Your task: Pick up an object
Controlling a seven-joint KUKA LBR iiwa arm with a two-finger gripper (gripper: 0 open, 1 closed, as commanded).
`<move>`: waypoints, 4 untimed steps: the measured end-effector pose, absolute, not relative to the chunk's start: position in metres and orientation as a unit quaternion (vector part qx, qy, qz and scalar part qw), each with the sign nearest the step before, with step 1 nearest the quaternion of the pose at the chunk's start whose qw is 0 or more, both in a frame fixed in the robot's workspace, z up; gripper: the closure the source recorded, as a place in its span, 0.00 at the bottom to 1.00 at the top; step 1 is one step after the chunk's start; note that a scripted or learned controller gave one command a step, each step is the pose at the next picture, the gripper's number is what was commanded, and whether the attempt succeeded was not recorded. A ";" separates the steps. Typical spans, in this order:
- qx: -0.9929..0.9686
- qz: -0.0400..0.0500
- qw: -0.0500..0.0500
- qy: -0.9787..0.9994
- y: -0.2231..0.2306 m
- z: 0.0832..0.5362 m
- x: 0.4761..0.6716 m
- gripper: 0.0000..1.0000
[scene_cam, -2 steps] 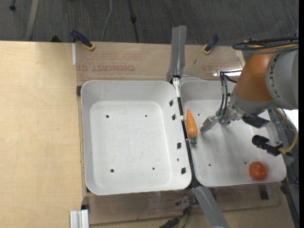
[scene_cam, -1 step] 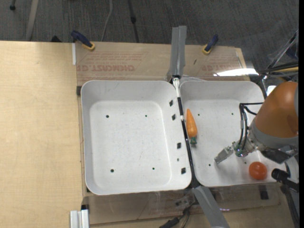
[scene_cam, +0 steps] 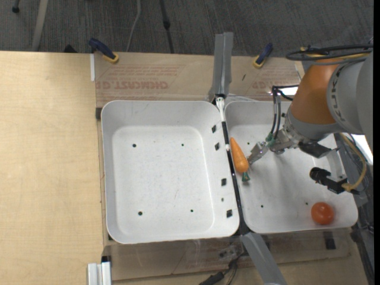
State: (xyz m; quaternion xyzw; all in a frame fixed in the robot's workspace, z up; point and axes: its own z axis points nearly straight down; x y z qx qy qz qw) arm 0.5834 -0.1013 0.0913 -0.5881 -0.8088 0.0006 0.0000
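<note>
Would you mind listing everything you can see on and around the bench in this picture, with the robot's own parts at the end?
Bins: 2, white, side by side on the bench; the left bin and the right bin.
Carrot: 1, orange, in the right bin against its left wall.
Tomato: 1, red-orange, near the right bin's lower right corner.
Clamps: 2, blue with yellow tips, on the bench's far edge; one left, one right.
Cardboard sheet: 1, brown, under the bins.
Bench top: 1, pale wood, left of the bins.
Arm: 1, grey with an orange band, reaching in from the right.
Gripper: 1, metal, low in the right bin just right of the carrot.
</note>
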 end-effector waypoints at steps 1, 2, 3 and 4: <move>-0.623 0.001 -0.001 -0.782 -0.172 0.255 0.570 0.00; -0.648 0.000 -0.001 -0.762 -0.120 0.092 0.616 0.00; -0.627 0.001 0.001 -0.779 -0.123 0.091 0.511 0.00; -0.682 0.001 0.000 -0.731 -0.116 0.091 0.604 0.00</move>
